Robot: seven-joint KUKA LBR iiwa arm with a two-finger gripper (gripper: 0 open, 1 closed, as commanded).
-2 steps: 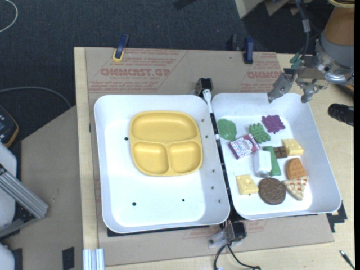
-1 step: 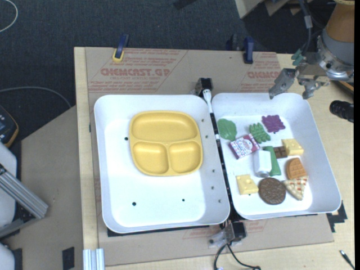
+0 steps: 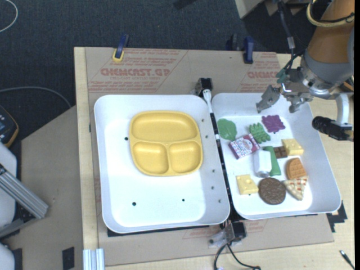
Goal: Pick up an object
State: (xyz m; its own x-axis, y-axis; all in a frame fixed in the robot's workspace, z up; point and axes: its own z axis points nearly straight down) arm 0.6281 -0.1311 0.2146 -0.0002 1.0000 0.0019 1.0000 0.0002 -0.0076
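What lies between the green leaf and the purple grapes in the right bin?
In the camera view, a green ridged toy lies between the green leaf and purple grapes.

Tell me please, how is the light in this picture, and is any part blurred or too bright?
In the camera view the light is soft and even; the yellow tray in the left bin casts only a faint shadow. The white floors of both bins look bright, nearly washed out. The small items in the right bin are slightly soft, and the gripper is blurred.
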